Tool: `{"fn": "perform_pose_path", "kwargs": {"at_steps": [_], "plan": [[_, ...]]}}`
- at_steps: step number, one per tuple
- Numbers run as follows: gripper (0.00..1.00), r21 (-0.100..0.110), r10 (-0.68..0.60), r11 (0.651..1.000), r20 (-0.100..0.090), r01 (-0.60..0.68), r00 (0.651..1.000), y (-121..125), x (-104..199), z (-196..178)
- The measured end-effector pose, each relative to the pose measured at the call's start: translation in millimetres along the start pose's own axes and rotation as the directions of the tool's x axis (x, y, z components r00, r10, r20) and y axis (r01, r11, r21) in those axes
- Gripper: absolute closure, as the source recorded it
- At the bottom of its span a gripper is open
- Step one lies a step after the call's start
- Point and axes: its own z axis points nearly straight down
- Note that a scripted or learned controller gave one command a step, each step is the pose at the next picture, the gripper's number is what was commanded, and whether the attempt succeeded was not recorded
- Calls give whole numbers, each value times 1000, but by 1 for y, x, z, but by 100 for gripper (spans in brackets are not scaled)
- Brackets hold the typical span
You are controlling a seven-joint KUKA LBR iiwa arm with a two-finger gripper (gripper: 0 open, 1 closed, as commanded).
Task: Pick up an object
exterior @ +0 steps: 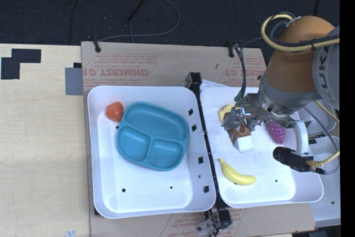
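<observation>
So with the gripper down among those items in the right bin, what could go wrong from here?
The gripper sits low in the right bin amid a tight cluster: a brown item, a white block and something yellow. Closing there could catch two things at once or nudge the target aside. The purple object lies close under the arm, so it might get knocked as the arm moves.

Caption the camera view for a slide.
Grey KUKA arm's tool low in right white bin, above small brown-white block, near yellow banana.

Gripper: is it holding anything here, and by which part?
Cannot be told: the gripper is down among a brown item and white block.
</observation>
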Motion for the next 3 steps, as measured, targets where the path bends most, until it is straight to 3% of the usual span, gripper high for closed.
{"fn": "perform_pose_path", "kwargs": {"at_steps": [1, 2, 3], "plan": [[100, 1, -1, 1000, 0, 1, 1000, 14, 57, 9], [100, 0, 0, 1000, 1, 0, 1000, 45, 97, 14], [100, 2, 0, 1000, 1, 0, 1000, 60, 142, 30]]}}
